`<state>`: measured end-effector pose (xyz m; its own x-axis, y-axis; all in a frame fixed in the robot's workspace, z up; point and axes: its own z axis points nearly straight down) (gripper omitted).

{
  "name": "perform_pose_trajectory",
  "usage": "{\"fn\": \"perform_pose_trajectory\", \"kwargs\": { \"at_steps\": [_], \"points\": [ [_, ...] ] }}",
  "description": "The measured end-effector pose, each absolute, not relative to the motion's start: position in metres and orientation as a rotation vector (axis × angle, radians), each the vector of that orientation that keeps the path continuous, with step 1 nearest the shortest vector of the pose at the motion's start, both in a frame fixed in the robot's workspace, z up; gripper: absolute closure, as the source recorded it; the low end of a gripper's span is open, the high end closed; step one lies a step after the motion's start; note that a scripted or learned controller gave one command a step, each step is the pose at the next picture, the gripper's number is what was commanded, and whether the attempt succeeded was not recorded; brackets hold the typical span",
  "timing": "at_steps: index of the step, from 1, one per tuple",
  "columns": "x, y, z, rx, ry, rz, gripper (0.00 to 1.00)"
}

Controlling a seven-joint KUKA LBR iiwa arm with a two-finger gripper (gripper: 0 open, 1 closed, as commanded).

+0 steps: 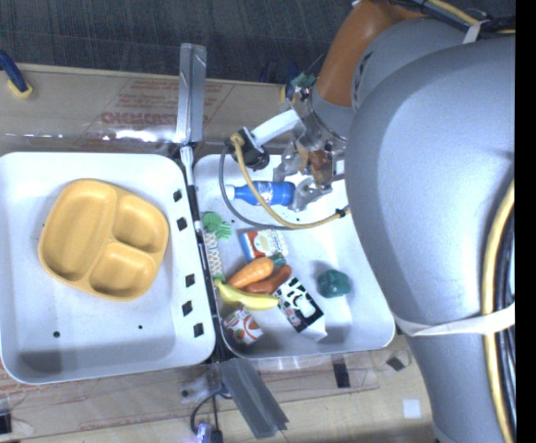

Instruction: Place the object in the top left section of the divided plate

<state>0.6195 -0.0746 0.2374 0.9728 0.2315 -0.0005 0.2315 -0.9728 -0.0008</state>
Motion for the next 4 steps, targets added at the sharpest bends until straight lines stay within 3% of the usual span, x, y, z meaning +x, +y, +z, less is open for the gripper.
{"fn": "perform_pose_trajectory", "kwargs": {
  "at_steps": [1,2,3,4],
  "points": [
    [0.626,0.0,0.214,-3.103,-0.476,0.006,1.0],
    [0.626,-0.002,0.214,-3.104,-0.472,0.004,0.0],
    [0.626,-0.001,0.224,-3.102,-0.478,0.008,1.0],
    [0.586,0.078,0.19,-3.066,-0.674,0.011,1.0]
  ]
}}
